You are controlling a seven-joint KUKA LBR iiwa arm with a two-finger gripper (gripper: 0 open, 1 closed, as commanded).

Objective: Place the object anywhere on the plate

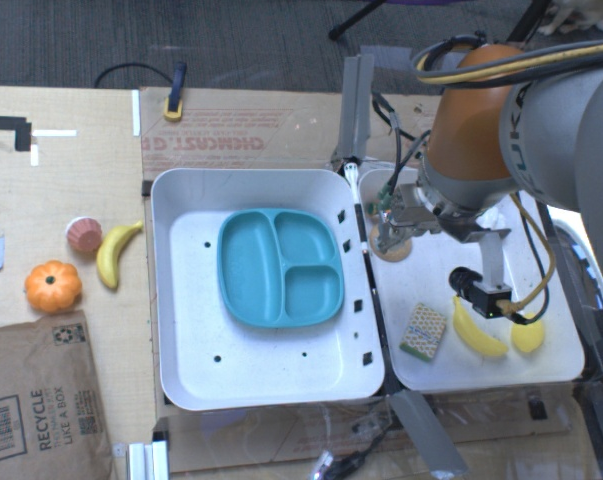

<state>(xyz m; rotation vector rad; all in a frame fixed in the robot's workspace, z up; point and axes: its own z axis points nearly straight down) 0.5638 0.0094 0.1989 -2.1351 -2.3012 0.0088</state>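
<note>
Sponge (pixel 423 330) nr banana (pixel 478 334), right bin (pixel 551 368).

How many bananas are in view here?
2. One banana lies on the bench left of the bins, beside the pumpkin. The other lies in the right bin. The arm may hide more.

dark grey carpet floor (pixel 231 28) beyond a cardboard-covered bench (pixel 71 168).
</note>
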